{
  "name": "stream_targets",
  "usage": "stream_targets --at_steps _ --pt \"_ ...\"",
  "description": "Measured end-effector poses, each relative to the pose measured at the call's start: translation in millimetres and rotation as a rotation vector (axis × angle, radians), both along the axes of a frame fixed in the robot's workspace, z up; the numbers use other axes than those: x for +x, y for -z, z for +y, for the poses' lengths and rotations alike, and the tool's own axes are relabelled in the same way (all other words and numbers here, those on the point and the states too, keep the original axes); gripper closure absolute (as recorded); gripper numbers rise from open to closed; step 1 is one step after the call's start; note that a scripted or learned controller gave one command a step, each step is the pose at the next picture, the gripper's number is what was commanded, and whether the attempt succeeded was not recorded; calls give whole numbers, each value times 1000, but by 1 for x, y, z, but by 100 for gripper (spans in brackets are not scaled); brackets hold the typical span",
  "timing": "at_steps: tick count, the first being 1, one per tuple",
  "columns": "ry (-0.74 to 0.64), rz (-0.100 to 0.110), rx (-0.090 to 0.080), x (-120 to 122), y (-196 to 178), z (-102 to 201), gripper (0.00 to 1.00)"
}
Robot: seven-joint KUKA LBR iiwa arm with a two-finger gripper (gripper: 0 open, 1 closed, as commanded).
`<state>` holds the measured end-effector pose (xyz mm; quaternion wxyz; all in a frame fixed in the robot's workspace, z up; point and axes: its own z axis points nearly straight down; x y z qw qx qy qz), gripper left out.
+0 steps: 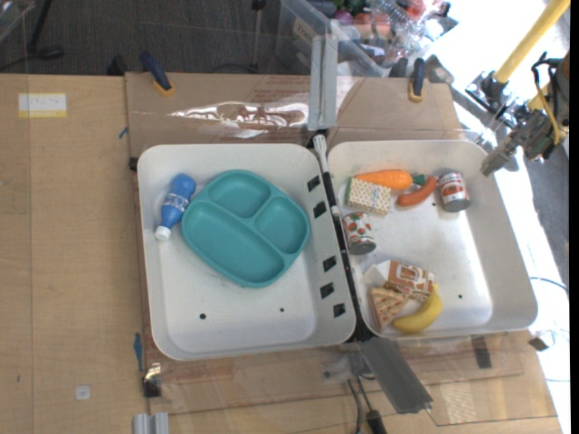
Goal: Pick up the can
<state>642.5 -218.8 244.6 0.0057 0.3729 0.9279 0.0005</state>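
Note:
A silver can with a red label (pixel 452 191) lies on its side near the back right of the right bin (pixel 470 269). A second small can with a red and green label (pixel 359 232) stands against that bin's left wall. My gripper (pixel 498 160) hangs over the bin's back right rim, above and to the right of the silver can and apart from it. It is small and blurred here, and nothing shows in it.
An orange carrot (pixel 391 178), a cracker box (pixel 370 195) and a red sausage (pixel 417 194) lie left of the silver can. A snack box (pixel 404 281) and a banana (pixel 422 313) sit at the front. The left bin (pixel 226 324) holds a teal plate (pixel 244 227) and a blue bottle (pixel 175 203).

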Motion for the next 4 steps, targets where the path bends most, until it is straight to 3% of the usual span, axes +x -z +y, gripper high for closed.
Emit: stream_targets --at_steps 1,2,3,4 --pt "-43 7 3 -39 25 70 100" --pt "-67 1 1 11 147 9 100" --pt "104 2 3 -11 11 102 100" --pt "166 -5 3 -29 152 42 100"
